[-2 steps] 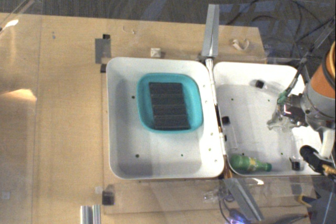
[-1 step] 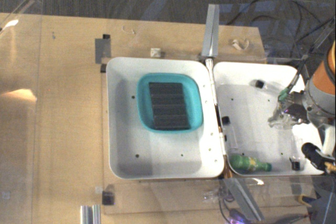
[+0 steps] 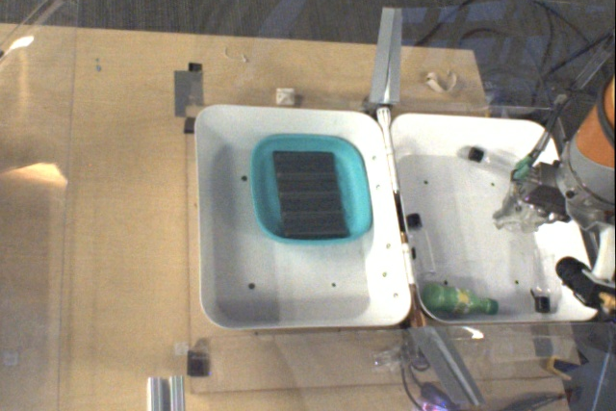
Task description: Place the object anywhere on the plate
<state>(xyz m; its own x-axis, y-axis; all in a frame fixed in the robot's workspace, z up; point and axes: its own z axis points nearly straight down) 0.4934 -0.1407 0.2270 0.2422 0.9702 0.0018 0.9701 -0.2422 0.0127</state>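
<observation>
A: End effector, are you carrying anything?

B: Nothing I can see between the fingers; whether they are parted or closed I cannot tell, the glare is hiding them. I am hovering over the right bin.

A: Going left to right?

B: I am seeing the teal plate in the left bin, holding a dark ridged insert. The green bottle is lying on its side against the right bin's near wall.

A: Risk?

B: I judge the wall is crowding my fingers; the round bottle could be rolling or slipping away.
</observation>
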